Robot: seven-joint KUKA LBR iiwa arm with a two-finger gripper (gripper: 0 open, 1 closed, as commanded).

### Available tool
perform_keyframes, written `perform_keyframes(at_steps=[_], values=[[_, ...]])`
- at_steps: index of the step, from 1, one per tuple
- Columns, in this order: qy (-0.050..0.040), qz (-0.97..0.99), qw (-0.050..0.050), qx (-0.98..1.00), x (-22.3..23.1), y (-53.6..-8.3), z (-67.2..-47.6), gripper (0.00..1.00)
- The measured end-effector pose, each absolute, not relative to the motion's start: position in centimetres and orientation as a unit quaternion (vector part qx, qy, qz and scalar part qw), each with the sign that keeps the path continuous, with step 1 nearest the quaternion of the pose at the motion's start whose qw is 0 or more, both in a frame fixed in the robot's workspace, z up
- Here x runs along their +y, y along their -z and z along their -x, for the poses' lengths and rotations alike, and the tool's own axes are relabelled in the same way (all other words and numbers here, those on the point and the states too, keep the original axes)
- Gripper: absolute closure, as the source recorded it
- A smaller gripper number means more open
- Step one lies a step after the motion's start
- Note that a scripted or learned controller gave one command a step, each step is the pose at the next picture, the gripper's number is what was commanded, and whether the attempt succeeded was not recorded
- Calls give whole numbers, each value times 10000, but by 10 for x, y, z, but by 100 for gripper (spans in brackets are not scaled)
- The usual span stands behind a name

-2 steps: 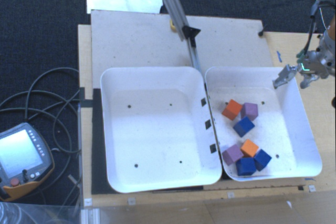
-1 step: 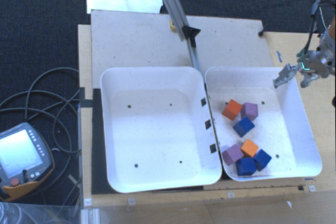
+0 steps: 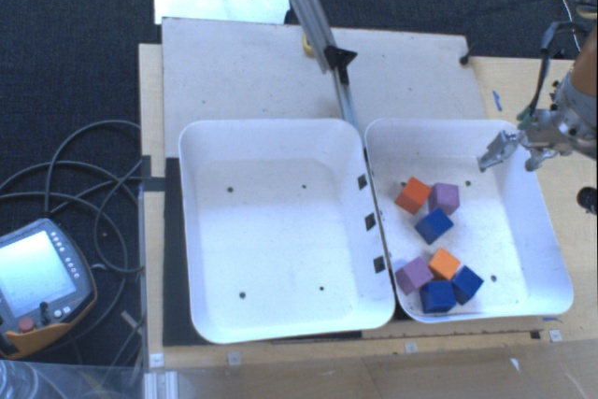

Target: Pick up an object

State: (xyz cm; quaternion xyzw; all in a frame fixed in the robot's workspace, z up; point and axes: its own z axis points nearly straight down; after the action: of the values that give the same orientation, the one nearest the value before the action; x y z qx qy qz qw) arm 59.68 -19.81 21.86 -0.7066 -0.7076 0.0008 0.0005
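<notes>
Camera view — no legible writing; pincer (image 3: 509,150) above right bin (image 3: 547,238).

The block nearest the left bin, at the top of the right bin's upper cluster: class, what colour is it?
Orange, seen in the camera view.

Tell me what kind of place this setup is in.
Most likely a robotics lab or test cell. A wooden bench bears two white bins, one holding coloured blocks; the gripper hangs above that bin, and a teach pendant lies on the carpeted floor.
</notes>
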Motion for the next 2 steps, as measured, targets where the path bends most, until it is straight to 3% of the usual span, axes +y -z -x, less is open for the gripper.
perform_keyframes(at_steps=[2], values=[[9,7065,-13,-7077,-203,-121,-591,0]])
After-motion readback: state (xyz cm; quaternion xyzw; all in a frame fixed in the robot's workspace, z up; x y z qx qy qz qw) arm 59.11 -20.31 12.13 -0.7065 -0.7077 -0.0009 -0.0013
